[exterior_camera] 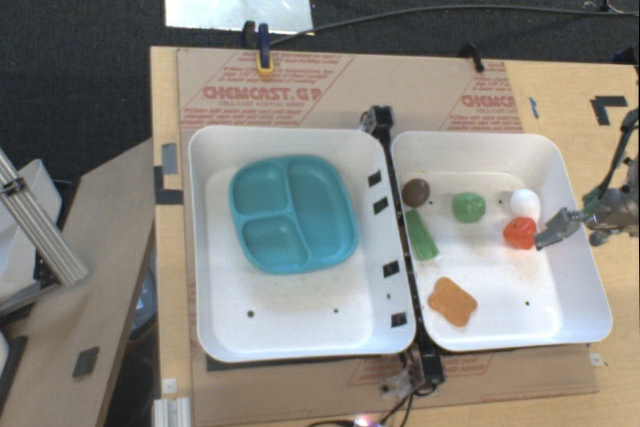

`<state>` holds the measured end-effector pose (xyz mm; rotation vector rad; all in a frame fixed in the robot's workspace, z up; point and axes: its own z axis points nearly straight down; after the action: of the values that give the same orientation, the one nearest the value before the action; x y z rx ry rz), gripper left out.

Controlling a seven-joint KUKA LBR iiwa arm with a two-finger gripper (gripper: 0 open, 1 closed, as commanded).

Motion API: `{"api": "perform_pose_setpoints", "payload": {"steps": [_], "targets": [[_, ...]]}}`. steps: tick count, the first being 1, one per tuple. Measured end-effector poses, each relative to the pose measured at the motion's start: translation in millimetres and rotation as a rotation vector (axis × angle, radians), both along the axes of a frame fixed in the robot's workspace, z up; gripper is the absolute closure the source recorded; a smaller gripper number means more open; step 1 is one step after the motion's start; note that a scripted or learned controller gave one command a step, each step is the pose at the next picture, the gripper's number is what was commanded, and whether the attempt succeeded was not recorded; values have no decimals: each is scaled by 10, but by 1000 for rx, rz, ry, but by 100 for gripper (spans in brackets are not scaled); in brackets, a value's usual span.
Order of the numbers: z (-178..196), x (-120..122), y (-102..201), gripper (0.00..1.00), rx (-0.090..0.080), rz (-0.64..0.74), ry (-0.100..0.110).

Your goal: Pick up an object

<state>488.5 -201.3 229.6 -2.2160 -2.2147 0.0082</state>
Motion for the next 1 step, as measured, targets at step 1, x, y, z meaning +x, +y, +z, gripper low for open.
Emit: {"api": "perform_pose_setpoints", "payload": {"steps": [1], "targets": [[60, 28, 6, 0, -3, 4, -11]]}}
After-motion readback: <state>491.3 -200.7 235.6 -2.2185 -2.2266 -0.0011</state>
